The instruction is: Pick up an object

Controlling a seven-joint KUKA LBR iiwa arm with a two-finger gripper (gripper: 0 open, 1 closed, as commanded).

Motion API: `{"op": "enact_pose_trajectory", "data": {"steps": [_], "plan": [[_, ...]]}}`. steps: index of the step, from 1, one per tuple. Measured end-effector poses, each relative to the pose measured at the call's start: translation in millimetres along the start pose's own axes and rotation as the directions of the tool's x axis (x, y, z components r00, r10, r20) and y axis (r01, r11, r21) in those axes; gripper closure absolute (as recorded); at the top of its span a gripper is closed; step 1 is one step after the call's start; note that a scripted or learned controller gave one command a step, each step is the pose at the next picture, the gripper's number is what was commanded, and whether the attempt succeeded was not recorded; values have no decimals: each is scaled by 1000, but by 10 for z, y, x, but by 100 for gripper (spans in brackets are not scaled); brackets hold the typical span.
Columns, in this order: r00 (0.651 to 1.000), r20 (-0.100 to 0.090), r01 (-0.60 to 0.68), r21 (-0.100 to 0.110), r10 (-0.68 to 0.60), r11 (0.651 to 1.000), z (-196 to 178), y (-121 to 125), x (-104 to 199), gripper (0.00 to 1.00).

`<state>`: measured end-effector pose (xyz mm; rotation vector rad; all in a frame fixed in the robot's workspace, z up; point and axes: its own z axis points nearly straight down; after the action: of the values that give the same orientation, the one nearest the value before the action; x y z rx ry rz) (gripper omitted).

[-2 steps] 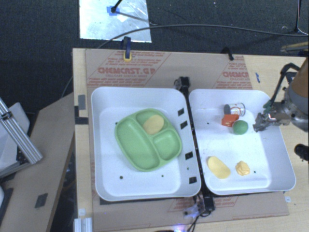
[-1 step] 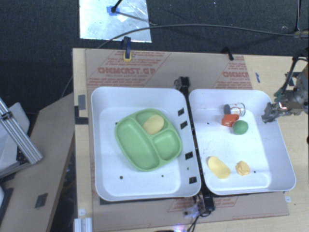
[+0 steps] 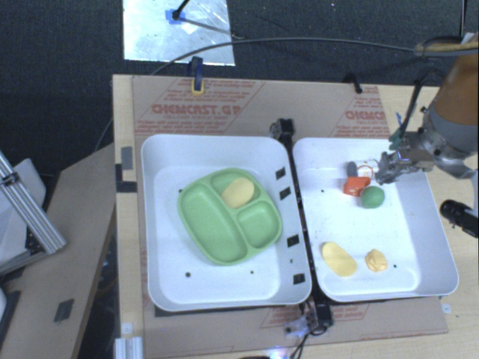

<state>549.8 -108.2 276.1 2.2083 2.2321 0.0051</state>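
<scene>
White bins sit side by side. The left bin (image 3: 161,275) holds a green divided plate (image 3: 217,234) with a yellow piece (image 3: 239,192) in 1 compartment. In the right bin (image 3: 430,268), the gripper (image 3: 388,169) hovers beside an orange object (image 3: 357,186) and green ball (image 3: 373,197); its finger state cannot be told. 2 yellow pieces (image 3: 339,259) lie nearer the front.

You get bright, even light from above, and the 2 white bins (image 3: 224,152) come close to washing out, with little surface detail on their floors. Shadows under the green tray (image 3: 224,230) are short and soft. The foil sheet (image 3: 176,21) at the top throws back patchy glare. The dark floor around it stays dim and grainy. Your picture is soft overall, and the arm (image 3: 453,118) at the right edge looks slightly smeared.
</scene>
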Motion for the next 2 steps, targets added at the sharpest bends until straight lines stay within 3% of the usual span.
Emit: {"op": "enact_pose_trajectory", "data": {"steps": [2], "plan": [[1000,0,-1,-1,1,1000,86,335,1114,100]]}}
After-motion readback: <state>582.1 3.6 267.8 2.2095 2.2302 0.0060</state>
